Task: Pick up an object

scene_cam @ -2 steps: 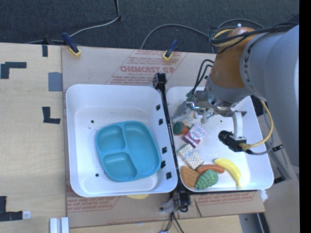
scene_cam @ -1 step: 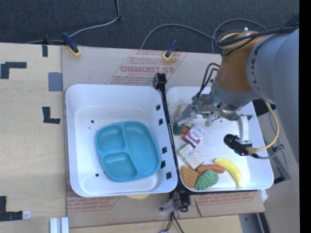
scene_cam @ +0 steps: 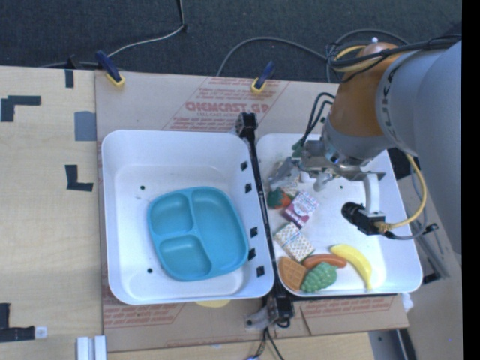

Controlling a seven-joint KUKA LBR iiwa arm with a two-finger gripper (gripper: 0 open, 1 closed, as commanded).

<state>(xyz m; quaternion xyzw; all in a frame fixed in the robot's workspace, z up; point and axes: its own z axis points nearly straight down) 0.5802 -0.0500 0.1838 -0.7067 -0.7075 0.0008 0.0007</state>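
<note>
While the jaws (scene_cam: 300, 172) hang low in the right bin (scene_cam: 397, 272), their state unclear, a small packet (scene_cam: 301, 207) lies just below them.

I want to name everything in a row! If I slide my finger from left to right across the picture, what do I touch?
Blue plate in the left bin → green toy → yellow banana in the right bin.

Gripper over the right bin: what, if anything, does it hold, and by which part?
It cannot be told: the gripper hangs among the toys, its tip unclear.
</note>
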